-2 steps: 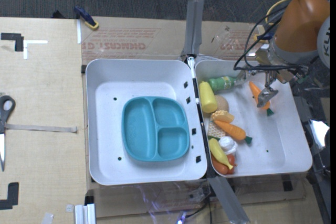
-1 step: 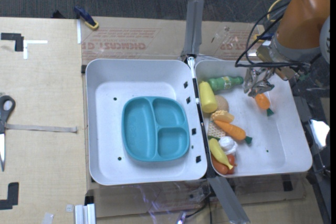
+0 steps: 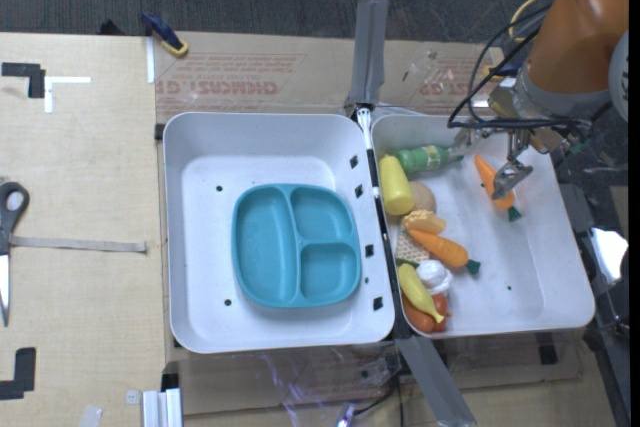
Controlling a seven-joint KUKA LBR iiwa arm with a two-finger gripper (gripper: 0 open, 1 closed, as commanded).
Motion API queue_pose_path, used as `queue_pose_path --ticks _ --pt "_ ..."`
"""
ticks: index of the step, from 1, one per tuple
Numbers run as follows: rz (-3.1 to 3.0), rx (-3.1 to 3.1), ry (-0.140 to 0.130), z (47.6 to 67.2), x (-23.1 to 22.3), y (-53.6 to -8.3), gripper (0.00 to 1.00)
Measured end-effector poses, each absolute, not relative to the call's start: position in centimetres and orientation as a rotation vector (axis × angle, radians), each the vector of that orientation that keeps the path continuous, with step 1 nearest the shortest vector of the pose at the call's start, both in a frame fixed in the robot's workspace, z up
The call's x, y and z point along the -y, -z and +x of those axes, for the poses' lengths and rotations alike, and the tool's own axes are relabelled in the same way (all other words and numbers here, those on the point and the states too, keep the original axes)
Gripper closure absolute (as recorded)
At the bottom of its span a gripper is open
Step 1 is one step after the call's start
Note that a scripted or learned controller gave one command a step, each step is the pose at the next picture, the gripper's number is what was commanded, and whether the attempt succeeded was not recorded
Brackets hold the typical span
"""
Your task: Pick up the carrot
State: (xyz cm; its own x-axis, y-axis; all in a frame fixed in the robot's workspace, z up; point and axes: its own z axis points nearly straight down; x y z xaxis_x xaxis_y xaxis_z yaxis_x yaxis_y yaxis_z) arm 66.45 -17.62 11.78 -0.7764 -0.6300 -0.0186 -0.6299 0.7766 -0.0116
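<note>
Metal two-finger gripper (image 3: 507,177) low over the right shallow white plastic bin (image 3: 540,285), closed on a small orange plastic carrot with a green tip (image 3: 493,180), carrot slanting between the fingers, green end lowest, apparently lifted off the bin floor. Grey arm with orange band (image 3: 585,25) above, cables looping beside it. Second orange toy carrot (image 3: 443,247) lying near the bin's left wall, well apart from the gripper. Along that wall, one green bottle (image 3: 425,158), one yellow rounded corn-like piece (image 3: 395,185), one tan round piece (image 3: 420,197), one yellow banana shape (image 3: 415,287), one small white piece (image 3: 433,273), one red piece (image 3: 425,320). Left white bin (image 3: 190,315) holding one teal three-compartment plastic tray (image 3: 297,245). Brown cardboard (image 3: 240,75) behind with mirrored red print, not readable. One pair of scissors (image 3: 8,235) at far left on the bench.
</note>
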Motion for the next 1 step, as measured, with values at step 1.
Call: queue_pose_path --ticks 1 --pt "-1.037 -2.934 0.011 66.64 17.61 -12.95 1.0"
